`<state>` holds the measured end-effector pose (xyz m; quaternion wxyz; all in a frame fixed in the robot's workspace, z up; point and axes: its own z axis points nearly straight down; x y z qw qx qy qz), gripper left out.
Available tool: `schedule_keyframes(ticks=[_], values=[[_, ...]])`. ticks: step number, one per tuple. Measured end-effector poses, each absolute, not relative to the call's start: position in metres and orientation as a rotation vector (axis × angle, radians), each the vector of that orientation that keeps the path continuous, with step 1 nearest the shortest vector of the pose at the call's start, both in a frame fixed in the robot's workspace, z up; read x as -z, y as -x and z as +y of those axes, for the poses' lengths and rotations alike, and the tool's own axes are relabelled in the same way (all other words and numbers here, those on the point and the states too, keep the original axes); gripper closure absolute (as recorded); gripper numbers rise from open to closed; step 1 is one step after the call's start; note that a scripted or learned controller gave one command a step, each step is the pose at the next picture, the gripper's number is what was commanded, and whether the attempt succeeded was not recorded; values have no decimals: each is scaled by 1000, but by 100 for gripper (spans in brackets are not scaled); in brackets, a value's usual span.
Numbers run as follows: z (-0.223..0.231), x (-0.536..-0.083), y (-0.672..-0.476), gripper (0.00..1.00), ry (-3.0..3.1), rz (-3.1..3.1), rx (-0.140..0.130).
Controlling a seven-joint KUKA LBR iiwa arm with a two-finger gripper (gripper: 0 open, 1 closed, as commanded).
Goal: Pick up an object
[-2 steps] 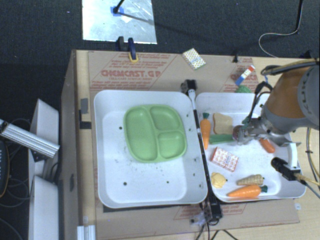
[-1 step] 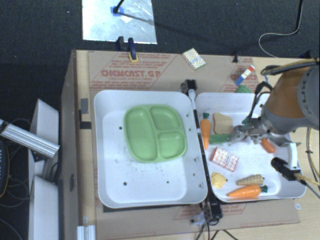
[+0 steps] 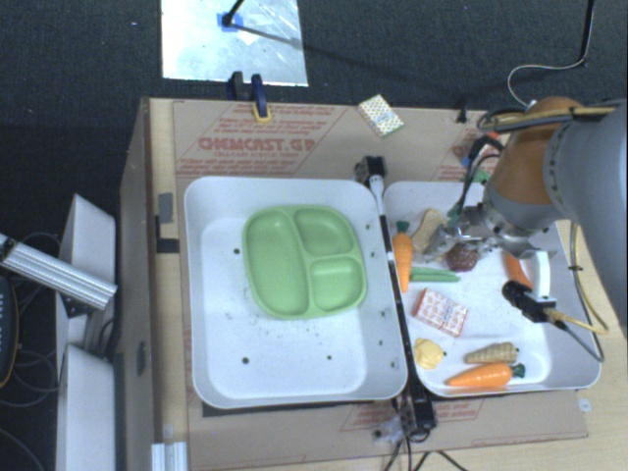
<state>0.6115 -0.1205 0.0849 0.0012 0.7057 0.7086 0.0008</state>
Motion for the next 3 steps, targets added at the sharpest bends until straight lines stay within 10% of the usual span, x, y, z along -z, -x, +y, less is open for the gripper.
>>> schedule_keyframes(ticks=[1,3], values=[[-121,-97,-613,100,-2209,2225,-5],[-56,-260,-594,100,-2214,2225,-4]])
